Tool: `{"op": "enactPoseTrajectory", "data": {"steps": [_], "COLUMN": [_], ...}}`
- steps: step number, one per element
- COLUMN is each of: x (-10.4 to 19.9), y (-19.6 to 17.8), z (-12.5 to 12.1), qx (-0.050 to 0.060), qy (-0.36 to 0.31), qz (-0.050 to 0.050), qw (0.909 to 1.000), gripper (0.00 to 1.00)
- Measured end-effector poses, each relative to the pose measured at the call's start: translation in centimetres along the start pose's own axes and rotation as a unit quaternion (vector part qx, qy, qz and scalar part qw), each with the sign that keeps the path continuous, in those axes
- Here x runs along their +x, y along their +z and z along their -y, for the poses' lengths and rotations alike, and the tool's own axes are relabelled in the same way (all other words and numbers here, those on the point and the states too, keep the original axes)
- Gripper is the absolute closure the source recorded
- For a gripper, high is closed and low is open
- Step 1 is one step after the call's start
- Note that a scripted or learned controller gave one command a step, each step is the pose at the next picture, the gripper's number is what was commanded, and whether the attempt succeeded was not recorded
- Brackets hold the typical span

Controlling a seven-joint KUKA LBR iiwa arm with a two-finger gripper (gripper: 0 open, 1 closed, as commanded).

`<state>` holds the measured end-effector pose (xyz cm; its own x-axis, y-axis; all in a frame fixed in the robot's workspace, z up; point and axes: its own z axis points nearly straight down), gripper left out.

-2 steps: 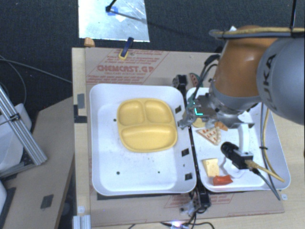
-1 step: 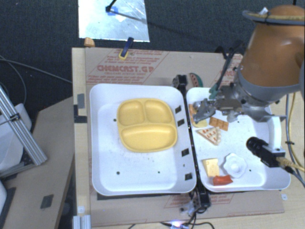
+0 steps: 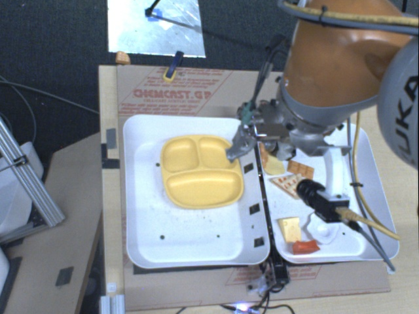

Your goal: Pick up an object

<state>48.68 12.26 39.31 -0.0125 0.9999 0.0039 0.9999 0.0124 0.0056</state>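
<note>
The divided plate [image 3: 200, 175] lies in the left bin [image 3: 190, 234], toward its rear. To the plate's right, the right bin [image 3: 370, 156] holds a waffle piece [image 3: 288, 183], with a small block [image 3: 289, 227] and a smaller piece [image 3: 304, 246] further forward. Both bins rest on a cardboard sheet [image 3: 170, 93] that reaches out behind the plate.

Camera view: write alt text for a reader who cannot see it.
The robot's gripper hangs at the right rim of a yellow three-compartment plate lying in the left white bin. The right bin holds waffle-like pieces, a yellow block and a small red piece.
</note>
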Motion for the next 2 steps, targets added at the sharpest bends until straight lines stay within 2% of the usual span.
{"op": "enactPoseTrajectory", "data": {"steps": [1,2], "x": [-0.5,-0.5], "y": [-0.95,-0.9], "z": [-0.09,-0.09], "qx": [0.0,0.001], "qy": [0.001,0.001], "qz": [0.002,0.002], "qw": [1.0,1.0], "gripper": [1.0,0.0]}}
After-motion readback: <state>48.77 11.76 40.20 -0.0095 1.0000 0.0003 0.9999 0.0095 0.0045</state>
